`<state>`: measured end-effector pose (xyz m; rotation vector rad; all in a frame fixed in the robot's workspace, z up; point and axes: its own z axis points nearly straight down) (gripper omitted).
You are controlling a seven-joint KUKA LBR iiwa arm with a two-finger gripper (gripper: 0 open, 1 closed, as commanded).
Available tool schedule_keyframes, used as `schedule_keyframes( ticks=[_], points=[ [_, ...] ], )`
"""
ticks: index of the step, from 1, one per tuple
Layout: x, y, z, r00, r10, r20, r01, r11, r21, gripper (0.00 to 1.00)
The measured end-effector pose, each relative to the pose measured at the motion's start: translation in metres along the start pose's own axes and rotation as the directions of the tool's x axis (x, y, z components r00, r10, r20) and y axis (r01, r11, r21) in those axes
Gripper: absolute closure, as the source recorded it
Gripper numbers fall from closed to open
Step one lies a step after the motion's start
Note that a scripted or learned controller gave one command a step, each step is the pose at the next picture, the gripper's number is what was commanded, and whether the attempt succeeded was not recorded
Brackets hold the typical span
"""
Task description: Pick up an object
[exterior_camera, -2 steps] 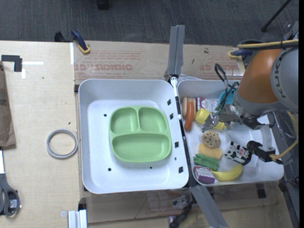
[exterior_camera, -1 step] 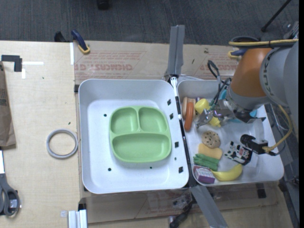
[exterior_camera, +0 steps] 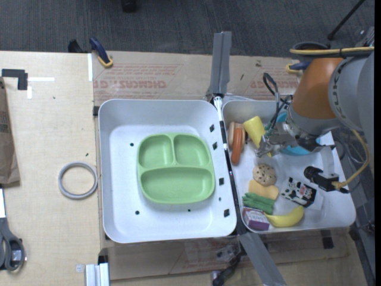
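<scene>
The gripper (exterior_camera: 269,146) is blurred and partly hidden under the wrist; its grip cannot be told. The arm reaches low over the right bin (exterior_camera: 341,210), just beside the yellow block (exterior_camera: 254,129).

Toy foods (exterior_camera: 265,192) heaped in right bin (exterior_camera: 342,210).

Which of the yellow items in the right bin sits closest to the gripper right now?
The yellow block at the bin's far end, just left of the gripper. The banana and the yellow slab lie farther, toward the near edge.
</scene>
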<state>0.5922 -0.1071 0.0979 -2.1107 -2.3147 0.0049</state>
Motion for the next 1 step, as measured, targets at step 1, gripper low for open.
schedule_keyframes(
  ticks=[1],
  points=[
    [0.0755, 0.0316, -0.0931, 0.999, 0.042, 0.005, -0.042, 0.999, -0.007, 1.0]
  ],
)
